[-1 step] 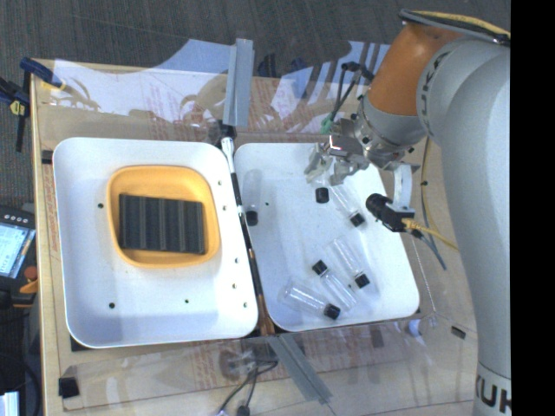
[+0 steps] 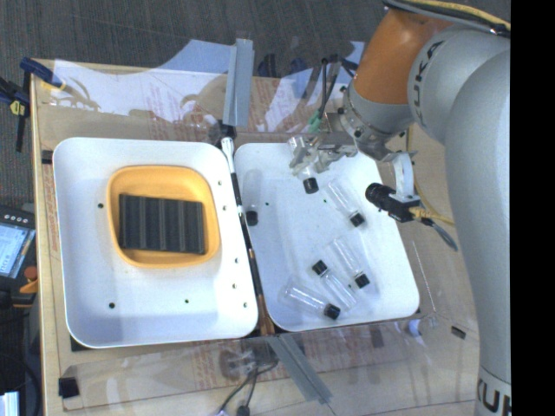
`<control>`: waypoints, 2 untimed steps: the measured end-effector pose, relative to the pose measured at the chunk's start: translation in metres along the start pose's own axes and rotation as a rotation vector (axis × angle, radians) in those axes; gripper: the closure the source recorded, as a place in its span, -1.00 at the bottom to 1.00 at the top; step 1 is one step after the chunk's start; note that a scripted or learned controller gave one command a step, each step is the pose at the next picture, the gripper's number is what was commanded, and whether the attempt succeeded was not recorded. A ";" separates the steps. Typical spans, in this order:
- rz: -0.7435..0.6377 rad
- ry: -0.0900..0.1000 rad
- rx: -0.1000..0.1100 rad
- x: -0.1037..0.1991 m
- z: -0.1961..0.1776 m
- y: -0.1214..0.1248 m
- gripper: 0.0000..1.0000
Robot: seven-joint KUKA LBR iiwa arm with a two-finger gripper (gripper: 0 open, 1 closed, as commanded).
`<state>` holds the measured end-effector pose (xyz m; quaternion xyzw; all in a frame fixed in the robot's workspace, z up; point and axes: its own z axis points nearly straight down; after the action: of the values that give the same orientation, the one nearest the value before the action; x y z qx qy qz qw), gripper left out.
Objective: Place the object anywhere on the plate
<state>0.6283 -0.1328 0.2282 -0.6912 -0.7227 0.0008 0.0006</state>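
Clear plastic vials (image 2: 345, 199) with black caps lie scattered in the right white bin (image 2: 277, 306). Beside it, a rounded yellow plate (image 2: 160, 183) sits in the left bin (image 2: 87, 302). The tool (image 2: 308, 154) hovers at the right bin's far edge; whether its fingers are apart cannot be told.

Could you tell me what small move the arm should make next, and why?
Probably lower the gripper onto the vial just beneath it at the top of the right bin. The vials lie loose there, while the yellow plate in the left bin holds none.
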 end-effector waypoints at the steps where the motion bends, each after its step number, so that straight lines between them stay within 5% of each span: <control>1: -0.261 0.001 0.002 0.018 -0.019 -0.012 1.00; 2: -0.260 0.001 0.002 0.018 -0.019 -0.012 -1.00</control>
<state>0.6151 -0.1156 0.2472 -0.5915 -0.8063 0.0013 0.0017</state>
